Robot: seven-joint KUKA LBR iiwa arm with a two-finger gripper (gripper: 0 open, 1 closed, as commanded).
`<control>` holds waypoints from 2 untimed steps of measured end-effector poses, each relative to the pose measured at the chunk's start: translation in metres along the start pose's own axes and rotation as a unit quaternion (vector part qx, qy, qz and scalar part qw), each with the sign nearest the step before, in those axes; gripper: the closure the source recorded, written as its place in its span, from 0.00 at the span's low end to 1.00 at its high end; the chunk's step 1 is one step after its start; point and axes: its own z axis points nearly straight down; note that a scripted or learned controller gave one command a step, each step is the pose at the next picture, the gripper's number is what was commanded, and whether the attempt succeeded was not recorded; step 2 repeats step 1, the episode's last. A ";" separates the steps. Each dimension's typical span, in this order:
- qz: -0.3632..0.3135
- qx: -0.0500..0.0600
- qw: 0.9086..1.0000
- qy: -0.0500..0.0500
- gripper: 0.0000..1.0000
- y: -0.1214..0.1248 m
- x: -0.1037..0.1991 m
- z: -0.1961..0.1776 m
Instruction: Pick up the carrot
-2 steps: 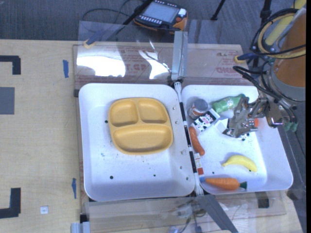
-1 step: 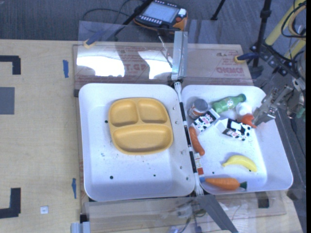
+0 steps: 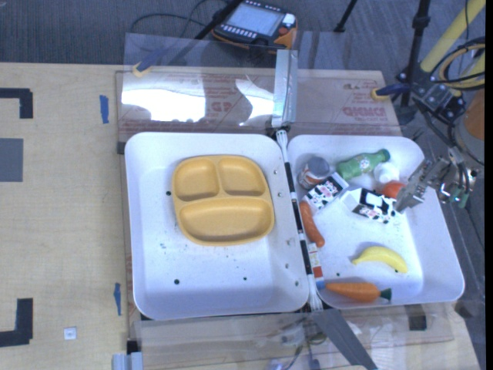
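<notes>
Two shallow white bins are seen side by side on the bench, the left bin (image 3: 146, 230) and the right bin (image 3: 439, 245), touching along a central seam. A yellow divided plate (image 3: 223, 199) (three compartments, nothing seen in them) is found lying flat in the left bin, toward its far half, with dark specks scattered on the bin floor around it. The arm's gripper (image 3: 408, 195) is seen reaching in over the right bin's right side, near the far right corner, fingers pointed down-left; whether they are wide or narrow cannot be told, and nothing is seen held between them. The carrot (image 3: 353, 290) is found lying on its side at the near edge of the right bin, green end pointing right, well apart from the gripper. A green bottle (image 3: 362, 163) is laid tilted at the far side, white cap toward the right. A banana (image 3: 380, 258) is placed just beyond the carrot. A second, thinner orange piece (image 3: 311, 224) is laid along the left wall by the seam. Two black-and-white patterned items, one (image 3: 326, 191) near the can (image 3: 314, 169) and one (image 3: 375, 205) just beside the gripper tips, are seen mid-bin. A small red object (image 3: 392, 189) is seen near the gripper, partly hidden.
</notes>
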 end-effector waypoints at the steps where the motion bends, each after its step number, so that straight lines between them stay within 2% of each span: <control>1: 0.215 0.000 0.977 -0.002 1.00 -0.051 -0.008 -0.032; 2: 0.215 0.000 0.977 -0.002 1.00 -0.051 -0.008 -0.032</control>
